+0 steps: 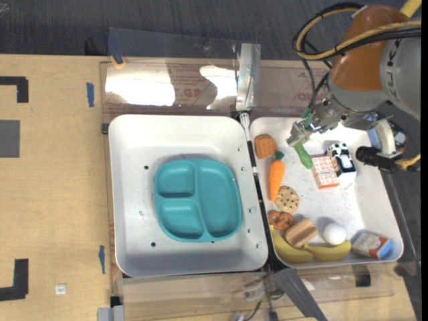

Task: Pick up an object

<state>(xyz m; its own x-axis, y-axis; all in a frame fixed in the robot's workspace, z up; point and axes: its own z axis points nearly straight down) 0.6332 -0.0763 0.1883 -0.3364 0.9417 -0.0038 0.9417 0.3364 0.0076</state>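
Two shallow white bins are seen side by side on the desk [47, 199]. The left bin [127, 179] carries a teal divided plate [198, 199] near its middle. The right bin [374, 199] carries the loose objects.

The arm [374, 59] is seen entering from about 2 o'clock, with the gripper [302, 134] lowered over the upper part of the right bin. Whether its fingers are apart or together cannot be told from this angle, and nothing is seen clamped between them. A green stick-like piece [304, 156] lies just below the gripper, toward 6 o'clock; contact between the two cannot be judged.

At 3 o'clock from that piece, a small red-and-white carton [325, 171] is seen, with a black-and-white item [342, 158] just beside it. At 9 o'clock from the gripper, near the bin's left wall, a brown bread-like piece [265, 145] is placed, and a carrot [276, 178] lies just below it. Further toward 6 o'clock a cookie [287, 198] and a pretzel [279, 219] are seen. Along the bin's lower edge a banana [314, 251] is curved beneath a hot dog bun [300, 233] and a white egg [334, 233]. A small can-like item [372, 244] rests at the lower right corner.
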